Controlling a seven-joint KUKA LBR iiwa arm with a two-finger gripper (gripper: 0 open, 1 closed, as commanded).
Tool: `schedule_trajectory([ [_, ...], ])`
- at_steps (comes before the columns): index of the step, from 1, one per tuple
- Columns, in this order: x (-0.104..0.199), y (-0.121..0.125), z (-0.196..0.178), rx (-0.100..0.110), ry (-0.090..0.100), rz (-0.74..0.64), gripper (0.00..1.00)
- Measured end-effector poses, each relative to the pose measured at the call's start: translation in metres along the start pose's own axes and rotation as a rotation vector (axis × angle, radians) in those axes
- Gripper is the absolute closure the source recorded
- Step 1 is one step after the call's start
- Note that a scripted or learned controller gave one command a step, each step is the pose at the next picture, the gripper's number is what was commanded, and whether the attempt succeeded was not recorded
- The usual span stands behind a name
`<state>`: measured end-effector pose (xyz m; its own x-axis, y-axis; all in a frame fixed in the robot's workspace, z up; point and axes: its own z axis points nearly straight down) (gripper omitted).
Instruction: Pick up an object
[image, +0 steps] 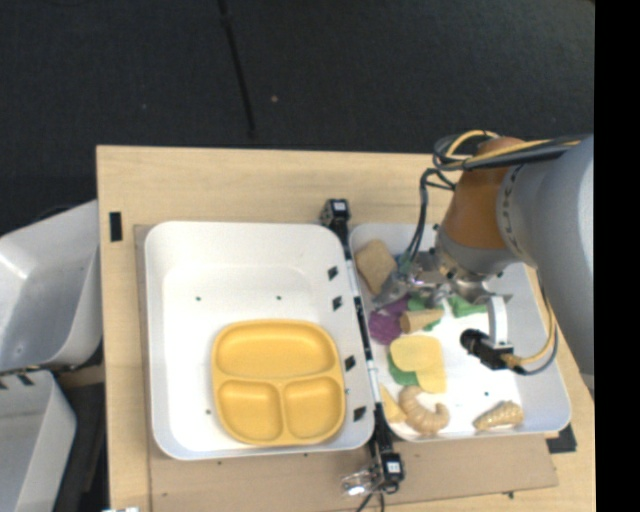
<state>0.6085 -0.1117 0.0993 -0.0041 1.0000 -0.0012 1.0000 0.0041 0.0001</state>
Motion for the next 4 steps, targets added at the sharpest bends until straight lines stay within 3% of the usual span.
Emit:
schedule_trajectory([
  [1, -0.003, 0.004, -0.017, -0.013, -0.002, 0.004, 1.00],
  [4, -0.008, 0.006, -0.050, -0.025, -0.007, 0.009, 1.00],
])
